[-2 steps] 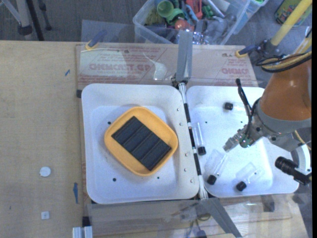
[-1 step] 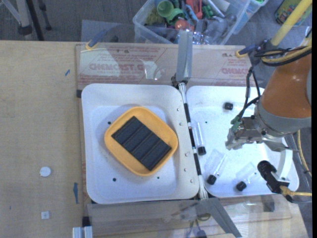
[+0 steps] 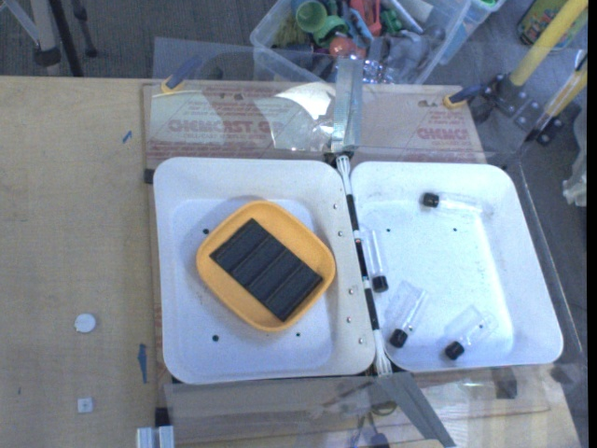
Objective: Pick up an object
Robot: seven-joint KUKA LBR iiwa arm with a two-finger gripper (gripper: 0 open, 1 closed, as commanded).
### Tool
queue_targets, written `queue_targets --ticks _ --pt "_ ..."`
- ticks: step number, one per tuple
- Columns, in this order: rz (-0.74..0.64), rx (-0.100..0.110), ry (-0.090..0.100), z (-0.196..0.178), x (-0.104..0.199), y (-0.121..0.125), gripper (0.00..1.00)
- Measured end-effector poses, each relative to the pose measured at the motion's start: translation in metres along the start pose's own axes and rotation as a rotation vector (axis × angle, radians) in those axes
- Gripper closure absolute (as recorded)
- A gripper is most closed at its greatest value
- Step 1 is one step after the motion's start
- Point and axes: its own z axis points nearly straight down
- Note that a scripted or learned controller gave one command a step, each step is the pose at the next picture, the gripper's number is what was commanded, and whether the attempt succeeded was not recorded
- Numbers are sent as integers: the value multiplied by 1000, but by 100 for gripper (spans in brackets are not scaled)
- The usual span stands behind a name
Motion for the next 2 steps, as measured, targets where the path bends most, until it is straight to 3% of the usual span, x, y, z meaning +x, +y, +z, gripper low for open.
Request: queue_targets --ticks 1,2 --pt "378 5 1 137 -2 -12 100" --pt "867 2 -1 70 57 -30 100"
